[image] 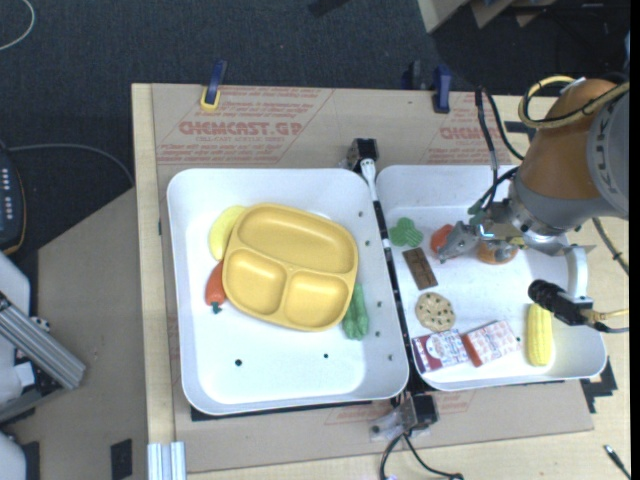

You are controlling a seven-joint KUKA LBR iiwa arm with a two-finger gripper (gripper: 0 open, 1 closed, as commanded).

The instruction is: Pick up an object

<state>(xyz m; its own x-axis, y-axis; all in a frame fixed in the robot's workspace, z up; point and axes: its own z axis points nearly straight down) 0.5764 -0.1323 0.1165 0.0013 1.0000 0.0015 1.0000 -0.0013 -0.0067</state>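
**A:** Starting at our gripper (pixel 462 240): it sits low in the right bin (pixel 560 368), reaching toward that bin's upper left, right beside a small red-orange item (pixel 442 236). We can't tell from this angle whether it is released or clenched, and nothing is visibly held.

**B:** So the red-orange item is our likely pick. There's another orange piece (pixel 497 253) tucked under the wrist, mostly hidden.

**A:** Agreed. To do this well, we'd want the item centred before we close, and a straight lift, since the green piece (pixel 405 232) lies just to its left near the bin wall and a sideways nudge could push both against it.

**B:** Further out, the brown bar (pixel 419 268) and the cookie (pixel 435 311) lie below, apart from the target, so they shouldn't interfere. The red packets (pixel 468 346) and the corn cob (pixel 539 334) sit near the bottom edge, well clear.

**A:** And the left bin (pixel 190 298) holds the yellow divided tray (pixel 290 266), with no bearing on this grasp.

**B:** Then we confirm the hold only after the lift.
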